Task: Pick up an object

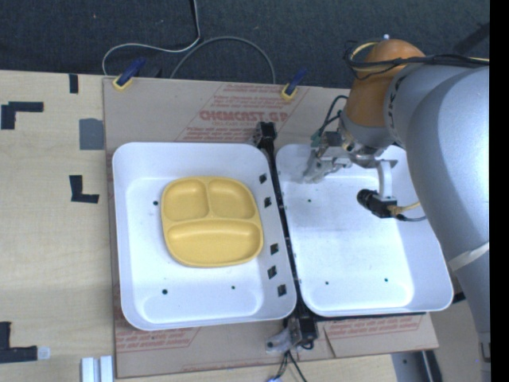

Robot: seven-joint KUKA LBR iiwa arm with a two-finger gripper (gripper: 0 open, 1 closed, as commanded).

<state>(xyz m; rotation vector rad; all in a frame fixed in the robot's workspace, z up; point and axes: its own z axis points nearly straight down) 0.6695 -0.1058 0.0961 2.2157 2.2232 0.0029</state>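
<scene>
A yellow divided plate (211,220) with three compartments lies flat in the left white bin (135,293), slightly left of the bin's middle. My gripper (316,167) hangs over the far left corner of the right white bin (429,289), close to the divider between the bins. It is well apart from the plate, to the plate's right and further back. Nothing shows beneath it except the bin floor. The grey arm with its orange band (374,94) comes in from the right and covers that bin's far right part.
A black clip strip (274,213) runs along the seam between the bins. A black fitting with a cable (380,203) sticks out from the arm over the right bin. Both bins rest on a cardboard sheet (231,110), with blue and yellow clamps at its back edge.
</scene>
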